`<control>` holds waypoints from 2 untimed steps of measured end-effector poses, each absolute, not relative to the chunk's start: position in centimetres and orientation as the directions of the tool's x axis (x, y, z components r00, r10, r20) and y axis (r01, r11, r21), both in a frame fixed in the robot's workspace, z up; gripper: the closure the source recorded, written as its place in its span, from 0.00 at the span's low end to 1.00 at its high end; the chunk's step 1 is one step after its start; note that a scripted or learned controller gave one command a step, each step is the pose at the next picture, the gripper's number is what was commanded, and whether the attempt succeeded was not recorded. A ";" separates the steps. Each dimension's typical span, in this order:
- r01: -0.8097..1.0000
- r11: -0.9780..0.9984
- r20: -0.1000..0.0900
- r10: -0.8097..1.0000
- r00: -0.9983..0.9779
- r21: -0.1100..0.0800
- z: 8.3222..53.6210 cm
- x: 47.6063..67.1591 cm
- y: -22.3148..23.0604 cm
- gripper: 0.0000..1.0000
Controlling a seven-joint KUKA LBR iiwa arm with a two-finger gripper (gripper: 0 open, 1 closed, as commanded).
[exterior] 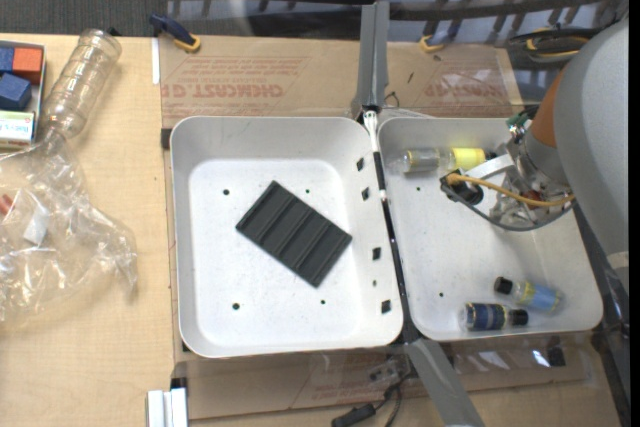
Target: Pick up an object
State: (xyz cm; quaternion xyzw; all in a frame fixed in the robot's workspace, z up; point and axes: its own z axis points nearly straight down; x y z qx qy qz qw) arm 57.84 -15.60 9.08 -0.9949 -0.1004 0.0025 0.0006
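Since the arm [600,125] is low over the far side of the right bin [440,310], the step in hand looks like a descent toward a grab — best done by centring on one item and keeping clear of the bin wall. Gripper [520,177] sits amid cables near the far-right part of that bin; whether it is released or clenched on anything I cannot tell, too cluttered. Nearest candidate is the yellow-capped marker [440,158], lying flat just left of the gripper, close to the far wall, so a tight approach is a risk. Right bin also holds a blue-and-black bottle [493,316] and a small yellow-tipped tube [528,292], both near the near-right corner, just beside each other. Left bin [200,315] holds one dark ribbed slab [294,233], flat, about central, rotated diagonally — thin, probably hard to pinch.
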 end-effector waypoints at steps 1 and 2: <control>0.225 -0.974 -0.003 0.225 0.974 -0.001 9.1 64.2 -12.2 1.00; 0.256 -0.967 -0.001 0.256 0.967 0.000 19.2 63.0 -4.3 1.00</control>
